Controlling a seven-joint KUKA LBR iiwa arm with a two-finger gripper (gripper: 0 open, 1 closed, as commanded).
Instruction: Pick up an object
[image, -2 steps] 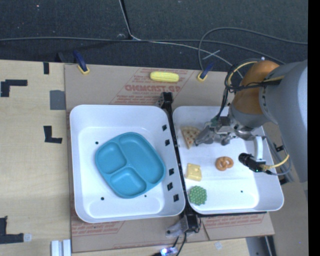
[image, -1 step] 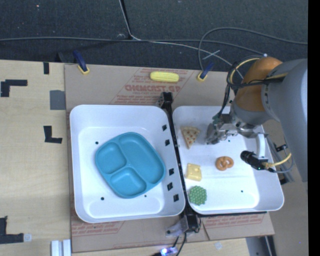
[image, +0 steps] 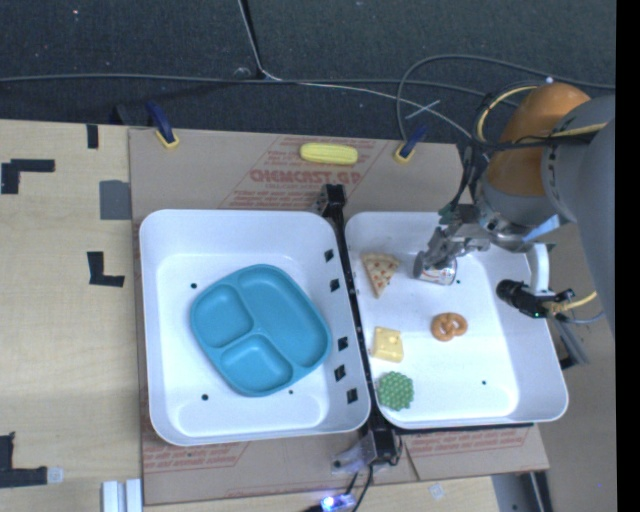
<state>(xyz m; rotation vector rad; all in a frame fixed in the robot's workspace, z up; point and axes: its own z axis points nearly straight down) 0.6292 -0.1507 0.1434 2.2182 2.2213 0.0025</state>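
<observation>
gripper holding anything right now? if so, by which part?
Nothing visibly held. The gripper sits low in the right bin, apart from the pizza slice and pretzel.

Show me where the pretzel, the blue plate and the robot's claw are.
pretzel (image: 449, 326): camera view, on its middle.
blue plate (image: 260, 329): camera view, on the ridge between its compartments.
claw (image: 435, 268): camera view, at its fingertips, low in the right bin.

The cardboard sheet (image: 270, 175) under the bins bears red print, upside down and blurred; it seems to read "CHEMCAST".
</observation>
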